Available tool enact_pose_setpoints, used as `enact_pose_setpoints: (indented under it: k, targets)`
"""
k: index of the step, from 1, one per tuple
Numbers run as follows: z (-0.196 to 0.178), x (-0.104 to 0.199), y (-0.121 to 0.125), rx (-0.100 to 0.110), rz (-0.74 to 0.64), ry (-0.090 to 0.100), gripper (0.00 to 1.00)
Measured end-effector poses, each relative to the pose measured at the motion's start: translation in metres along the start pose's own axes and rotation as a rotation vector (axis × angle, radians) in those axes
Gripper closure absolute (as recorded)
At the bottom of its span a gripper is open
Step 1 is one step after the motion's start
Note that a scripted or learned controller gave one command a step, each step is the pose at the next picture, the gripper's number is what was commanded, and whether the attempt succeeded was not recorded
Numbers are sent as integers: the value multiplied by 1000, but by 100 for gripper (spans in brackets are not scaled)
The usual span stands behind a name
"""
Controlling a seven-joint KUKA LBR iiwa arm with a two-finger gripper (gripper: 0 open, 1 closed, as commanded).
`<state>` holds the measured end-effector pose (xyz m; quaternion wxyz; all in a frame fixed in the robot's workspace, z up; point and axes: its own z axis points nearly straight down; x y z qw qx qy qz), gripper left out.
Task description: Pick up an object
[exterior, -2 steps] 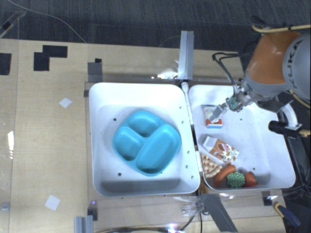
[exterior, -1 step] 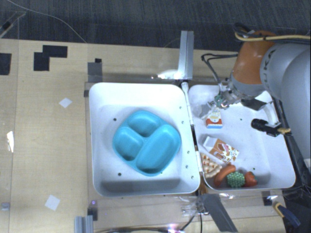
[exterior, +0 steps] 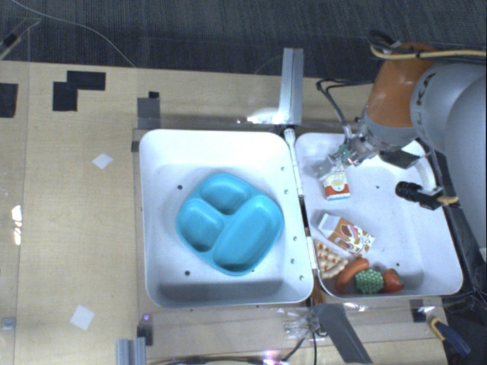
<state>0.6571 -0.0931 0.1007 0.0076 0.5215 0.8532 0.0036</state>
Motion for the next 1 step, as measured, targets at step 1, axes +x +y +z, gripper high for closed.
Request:
enact_pose_setpoints:
  k: [1]
  targets:
    - [-86, 45, 26, 10, 337, 5, 100]
